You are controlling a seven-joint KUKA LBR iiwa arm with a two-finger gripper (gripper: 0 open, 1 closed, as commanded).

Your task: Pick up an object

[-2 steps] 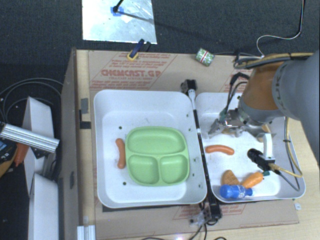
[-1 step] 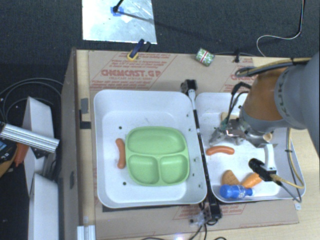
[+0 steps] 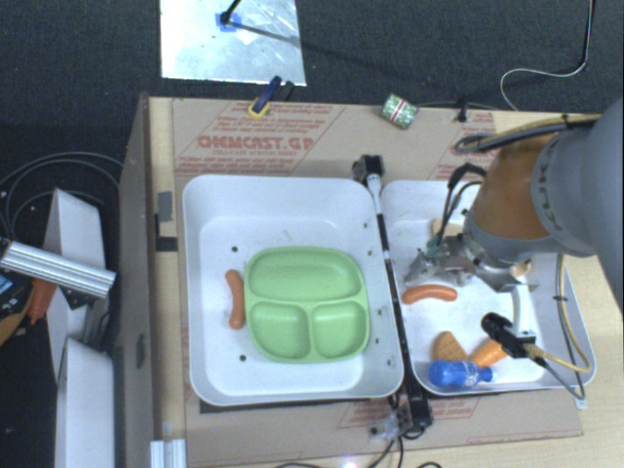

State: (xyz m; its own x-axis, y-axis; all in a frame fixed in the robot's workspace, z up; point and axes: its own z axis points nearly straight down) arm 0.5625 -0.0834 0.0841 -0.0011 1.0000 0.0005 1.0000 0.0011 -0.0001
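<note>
The bench (image 3: 292, 135) of brown board fills most of the view, and on it the two white bins sit side by side, touching along a central seam. The left bin (image 3: 210, 261) holds a green divided tray (image 3: 308, 300) at its middle, with one long compartment toward 12 o'clock and two smaller ones toward 6 o'clock; an orange sausage (image 3: 235, 298) lies lengthwise on the bin floor just beside the tray at its 9 o'clock side, apart from it. The grey arm (image 3: 575, 188) with its orange band (image 3: 512, 198) comes in from 3 o'clock and bends down over the right bin (image 3: 409, 208), its wrist low above the bin floor. The gripper (image 3: 441, 261) hangs at the upper middle of that bin — whether its pincer stands wide or narrow I cannot tell, since the wrist body hides it. A second orange sausage (image 3: 430, 294) lies crosswise just beside the gripper at its 6 o'clock side, and nothing shows it pinched. Toward 5 o'clock in the same bin lie a carrot-like orange piece (image 3: 488, 351) with a dark end, a tan wedge (image 3: 448, 344), and a blue object (image 3: 456, 374) against the near wall, all three close together. Beyond the bins at 12 o'clock, a small green roll (image 3: 399, 111) rests on the bench.
</note>
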